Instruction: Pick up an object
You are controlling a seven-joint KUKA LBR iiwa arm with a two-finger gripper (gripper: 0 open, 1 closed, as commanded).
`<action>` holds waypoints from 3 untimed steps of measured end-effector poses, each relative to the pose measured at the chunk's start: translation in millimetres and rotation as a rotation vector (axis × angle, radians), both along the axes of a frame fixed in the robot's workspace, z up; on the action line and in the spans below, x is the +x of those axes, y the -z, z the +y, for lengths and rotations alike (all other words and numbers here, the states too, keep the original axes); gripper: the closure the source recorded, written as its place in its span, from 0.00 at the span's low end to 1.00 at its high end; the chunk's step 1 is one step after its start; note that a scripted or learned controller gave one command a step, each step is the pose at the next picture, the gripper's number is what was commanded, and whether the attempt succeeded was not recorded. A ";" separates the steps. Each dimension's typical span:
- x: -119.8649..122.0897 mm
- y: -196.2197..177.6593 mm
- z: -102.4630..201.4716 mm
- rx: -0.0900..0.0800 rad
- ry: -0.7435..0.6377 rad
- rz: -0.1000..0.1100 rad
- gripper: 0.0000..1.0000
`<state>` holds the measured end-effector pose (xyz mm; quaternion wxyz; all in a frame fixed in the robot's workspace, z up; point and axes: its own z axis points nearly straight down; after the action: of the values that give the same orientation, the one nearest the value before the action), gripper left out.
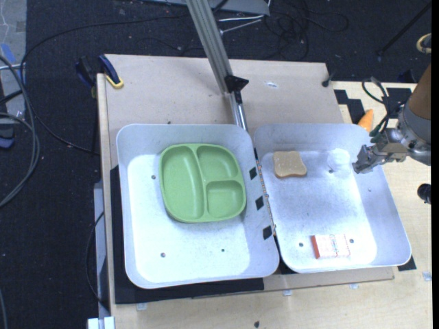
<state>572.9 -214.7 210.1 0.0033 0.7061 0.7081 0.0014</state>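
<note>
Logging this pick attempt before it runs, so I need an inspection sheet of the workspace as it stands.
Surface: two shallow white bins side by side, left bin and right bin, on a wooden bench.
Job's things: green divided plate in the left bin; bread slice and small red-and-white packet in the right bin.
Clutter: a pale translucent item near the right bin's far edge, too faint to identify.
Grippers: tool over the right bin's right edge, holding nothing visible.
Cables: black cables on the floor.
Surroundings: metal pole, dark floor.
</note>
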 end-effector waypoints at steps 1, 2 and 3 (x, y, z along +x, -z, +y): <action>0.8 -21.5 -0.3 0.001 0.001 0.003 1.00; 12.7 -13.1 45.7 0.003 -0.003 0.006 1.00; 20.5 -4.7 97.1 0.003 -0.003 0.007 1.00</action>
<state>593.4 -117.6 214.8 -0.0001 0.7050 0.7092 0.0002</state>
